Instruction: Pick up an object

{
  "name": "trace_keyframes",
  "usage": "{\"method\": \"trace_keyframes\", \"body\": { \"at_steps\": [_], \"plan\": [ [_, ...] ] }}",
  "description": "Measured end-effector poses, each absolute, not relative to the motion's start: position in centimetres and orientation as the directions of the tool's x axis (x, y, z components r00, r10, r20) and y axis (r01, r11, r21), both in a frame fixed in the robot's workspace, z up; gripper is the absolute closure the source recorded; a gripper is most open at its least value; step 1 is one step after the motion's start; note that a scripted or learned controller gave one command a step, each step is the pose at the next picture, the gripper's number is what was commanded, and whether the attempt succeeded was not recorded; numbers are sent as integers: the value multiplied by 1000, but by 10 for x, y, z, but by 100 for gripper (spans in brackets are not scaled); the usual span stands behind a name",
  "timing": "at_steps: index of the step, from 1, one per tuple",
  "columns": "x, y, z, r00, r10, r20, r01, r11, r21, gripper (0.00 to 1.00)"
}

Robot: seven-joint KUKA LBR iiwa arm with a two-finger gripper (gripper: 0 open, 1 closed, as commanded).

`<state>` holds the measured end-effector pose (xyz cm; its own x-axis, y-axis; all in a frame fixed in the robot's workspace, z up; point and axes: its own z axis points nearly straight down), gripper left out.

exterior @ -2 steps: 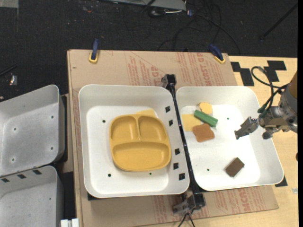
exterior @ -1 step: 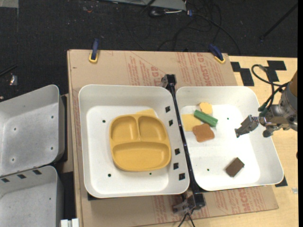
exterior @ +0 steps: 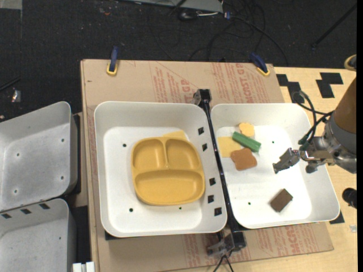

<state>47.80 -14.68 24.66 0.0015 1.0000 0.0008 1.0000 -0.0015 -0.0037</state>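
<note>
- Bench [exterior: 142,78]: we log a brown board carrying two white bins side by side, held by two clamps, one [exterior: 113,61] at its far left edge and one [exterior: 260,64] at its far right.
- Brown block [exterior: 281,200]: we find it in the right bin [exterior: 317,211], close to the near right corner, lying flat and apart from everything else.
- Tray [exterior: 168,171]: yellow, three compartments, centred in the left bin [exterior: 110,152]; a pale yellow sheet [exterior: 177,135] shows from under its far edge.
- Gripper [exterior: 283,163]: we see it above the right bin, near the right wall, dark fingers pointing left. Nothing sits between them; whether they are apart or together we cannot tell. The arm [exterior: 346,123] enters over the bench's right edge.
- Tan piece [exterior: 244,160]: we place it mid-bin toward the divider, left of the gripper and apart from it.
- Yellow slab [exterior: 226,146]: just beyond the tan piece and touching it, close to the divider.
- Green bar [exterior: 246,141]: lies slantwise across the slab's far right corner.
- Yellow round piece [exterior: 247,130]: just beyond the green bar, toward the far wall.
</note>
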Motion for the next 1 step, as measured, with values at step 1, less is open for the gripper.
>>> {"method": "trace_keyframes", "body": {
  "at_steps": [1],
  "plan": [
    [477,-150,203,2,1000,1,1000,-2,-5,0]
  ]
}}
